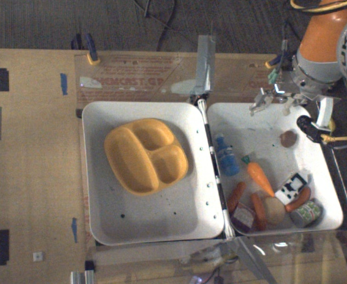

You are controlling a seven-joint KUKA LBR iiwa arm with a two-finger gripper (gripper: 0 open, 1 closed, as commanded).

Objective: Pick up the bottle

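Observation:
The bottle is small and blue with a paler cap end. It lies on the floor of the right bin, close to that bin's left wall. My gripper hangs over the far edge of the right bin, above and to the right of the bottle, well apart from it. Its fingers are open with nothing between them.
Near the bottle lie an orange carrot, several red sausages, a black-and-white box, a can and a brown ball. A yellow divided plate sits in the left bin.

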